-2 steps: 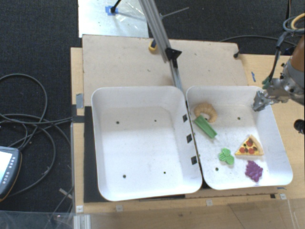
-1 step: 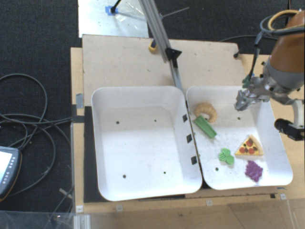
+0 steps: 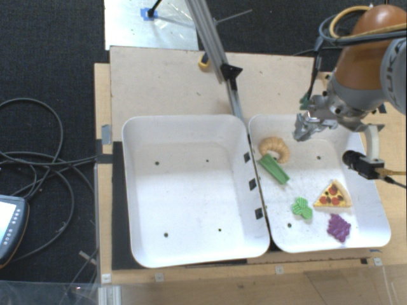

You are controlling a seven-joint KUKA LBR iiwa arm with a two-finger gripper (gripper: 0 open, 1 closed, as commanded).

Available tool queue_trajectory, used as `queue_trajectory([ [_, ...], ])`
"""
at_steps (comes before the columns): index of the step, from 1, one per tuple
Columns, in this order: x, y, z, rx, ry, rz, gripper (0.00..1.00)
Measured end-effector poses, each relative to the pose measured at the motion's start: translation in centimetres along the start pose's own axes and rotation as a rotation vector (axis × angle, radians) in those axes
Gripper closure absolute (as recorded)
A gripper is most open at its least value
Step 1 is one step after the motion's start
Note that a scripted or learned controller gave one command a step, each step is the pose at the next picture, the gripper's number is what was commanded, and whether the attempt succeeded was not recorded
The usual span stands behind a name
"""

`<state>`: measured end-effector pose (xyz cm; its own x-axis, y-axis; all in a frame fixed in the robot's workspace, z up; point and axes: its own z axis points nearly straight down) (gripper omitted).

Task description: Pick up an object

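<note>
Gripper (image 3: 305, 132) hovers over the right bin's (image 3: 381, 230) far edge; its grip state is unclear.
Green stick (image 3: 274, 169) lies diagonally, touching the croissant (image 3: 274, 149).

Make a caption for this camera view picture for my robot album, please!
Robot arm's end effector hovers over the right bin holding a croissant, green stick, pizza slice and grapes.

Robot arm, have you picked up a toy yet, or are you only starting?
Only starting. Nothing looks picked up: the croissant, green stick, pizza slice, green leaf and purple grapes all lie in the right bin. The gripper hangs over that bin's far side, right of the croissant. Left to do: come down, grab one toy and lift it.
</note>
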<state>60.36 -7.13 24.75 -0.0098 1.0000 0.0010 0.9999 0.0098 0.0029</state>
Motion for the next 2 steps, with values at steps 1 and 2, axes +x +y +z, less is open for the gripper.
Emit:
queue_trajectory([
  [1,5.4,1.7,-0.3,-0.001,0.001,-0.002,1.00],
  [2,11.1,2.4,-0.6,0.000,0.001,-0.001,1.00],
])
